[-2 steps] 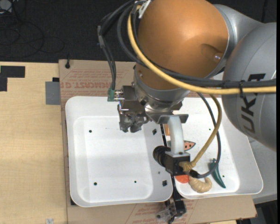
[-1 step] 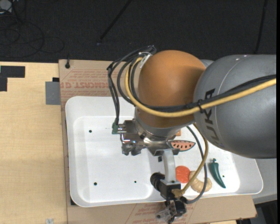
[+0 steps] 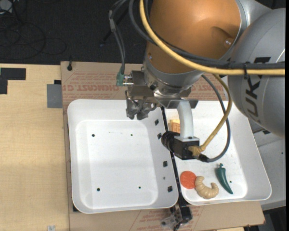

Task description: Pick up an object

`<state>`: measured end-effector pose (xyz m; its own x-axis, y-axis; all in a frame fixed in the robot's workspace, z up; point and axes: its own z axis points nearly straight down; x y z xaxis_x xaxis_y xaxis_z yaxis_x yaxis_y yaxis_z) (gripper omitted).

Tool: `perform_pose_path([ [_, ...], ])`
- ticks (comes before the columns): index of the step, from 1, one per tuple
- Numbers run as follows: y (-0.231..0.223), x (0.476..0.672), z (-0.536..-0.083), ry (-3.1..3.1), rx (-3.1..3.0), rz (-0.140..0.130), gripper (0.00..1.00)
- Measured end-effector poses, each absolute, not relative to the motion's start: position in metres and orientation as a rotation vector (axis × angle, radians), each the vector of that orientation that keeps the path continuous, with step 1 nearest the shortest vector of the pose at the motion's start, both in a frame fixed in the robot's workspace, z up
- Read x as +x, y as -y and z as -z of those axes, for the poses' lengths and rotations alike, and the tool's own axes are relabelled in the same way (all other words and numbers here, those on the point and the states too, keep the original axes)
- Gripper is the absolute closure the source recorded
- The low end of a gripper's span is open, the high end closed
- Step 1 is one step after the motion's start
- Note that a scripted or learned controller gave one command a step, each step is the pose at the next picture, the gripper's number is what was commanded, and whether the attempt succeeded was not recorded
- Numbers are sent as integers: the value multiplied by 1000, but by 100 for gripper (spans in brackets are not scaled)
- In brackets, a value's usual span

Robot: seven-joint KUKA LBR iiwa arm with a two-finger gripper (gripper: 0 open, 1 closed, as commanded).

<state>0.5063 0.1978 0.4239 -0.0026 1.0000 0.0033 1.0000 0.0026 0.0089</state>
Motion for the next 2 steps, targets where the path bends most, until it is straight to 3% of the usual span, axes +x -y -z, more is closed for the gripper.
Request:
perform_pose_path([
  [1,-146,475,-382,-2223,2223,7,100],
  [2,-61,476,-493,-2218,2223,0,100],
])
